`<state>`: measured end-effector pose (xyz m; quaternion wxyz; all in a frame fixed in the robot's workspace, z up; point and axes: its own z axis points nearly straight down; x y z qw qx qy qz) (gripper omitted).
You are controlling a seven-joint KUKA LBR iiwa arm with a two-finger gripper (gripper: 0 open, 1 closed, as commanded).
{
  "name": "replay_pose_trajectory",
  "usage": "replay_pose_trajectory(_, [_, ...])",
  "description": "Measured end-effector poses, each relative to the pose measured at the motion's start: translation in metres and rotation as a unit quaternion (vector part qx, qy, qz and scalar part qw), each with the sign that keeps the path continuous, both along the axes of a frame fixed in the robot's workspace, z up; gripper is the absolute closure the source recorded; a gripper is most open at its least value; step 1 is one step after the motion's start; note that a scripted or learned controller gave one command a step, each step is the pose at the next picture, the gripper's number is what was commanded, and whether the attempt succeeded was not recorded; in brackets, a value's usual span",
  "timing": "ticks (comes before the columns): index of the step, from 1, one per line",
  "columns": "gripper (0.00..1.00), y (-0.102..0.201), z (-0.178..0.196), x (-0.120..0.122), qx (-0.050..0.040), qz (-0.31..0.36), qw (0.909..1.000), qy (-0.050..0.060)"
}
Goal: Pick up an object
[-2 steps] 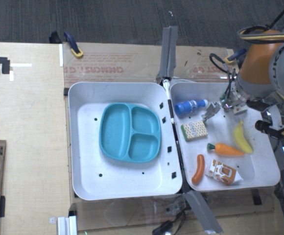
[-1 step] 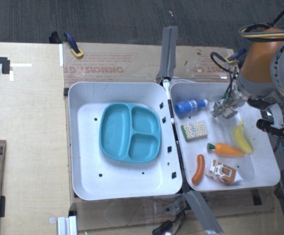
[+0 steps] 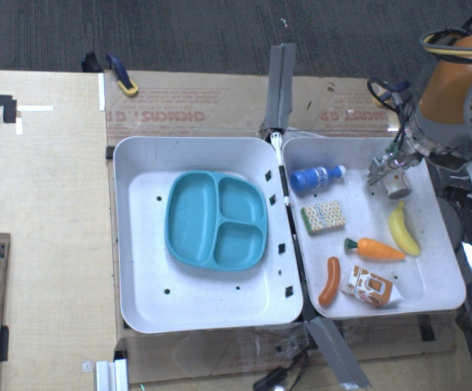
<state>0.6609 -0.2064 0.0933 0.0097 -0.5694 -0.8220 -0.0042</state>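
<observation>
**A:** Which thing in the right bin [image 3: 456, 296] looks like the one the arm is going for?

**B:** The banana [image 3: 404, 229] is the likeliest guess. It lies near the bin's right wall, lengthwise up and down the view, with the gripper [image 3: 393, 182] poised just beyond its upper tip. The carrot [image 3: 378, 250] is just beside the banana's lower end, so that end is crowded.

**A:** How would the banana handle?

**B:** It looks like a toy: probably light, stiff and smooth-skinned, so it may slip or roll out of a pinch. Its curve argues for closing across the thick middle, with the fingers set either side of the narrow width, not along the length. The middle also keeps clear of the carrot.

**A:** And the other candidates?

**B:** The blue bottle [image 3: 316, 177] lies on its side near the bin's upper left. It is round, so it would likely roll. The sausage [image 3: 329, 281] and the small carton [image 3: 371, 287] sit along the front edge, and the sponge-like block [image 3: 323, 217] is in the left middle, soft and easy to squeeze.

**A:** What is the gripper doing?

**B:** It is low over the bin floor, above the banana, apart from it as far as one can judge. Whether it is spread or closed cannot be told at this angle. Nothing appears caught in it.

**A:** The left bin [image 3: 130, 243]?

**B:** It holds a teal divided plate [image 3: 216, 219], well apart from the arm.
</observation>
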Motion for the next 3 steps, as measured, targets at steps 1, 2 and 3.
replay_pose_trajectory(1, [1.0,0.042,0.117,-0.005,-0.0093,0.03,0.9995,-0.006])
replay_pose_trajectory(2, [0.0,0.042,0.116,-0.005,-0.0091,0.03,0.9995,-0.005])
replay_pose_trajectory(3, [0.0,0.058,0.202,0.0,-0.0089,0.15,0.9886,-0.007])
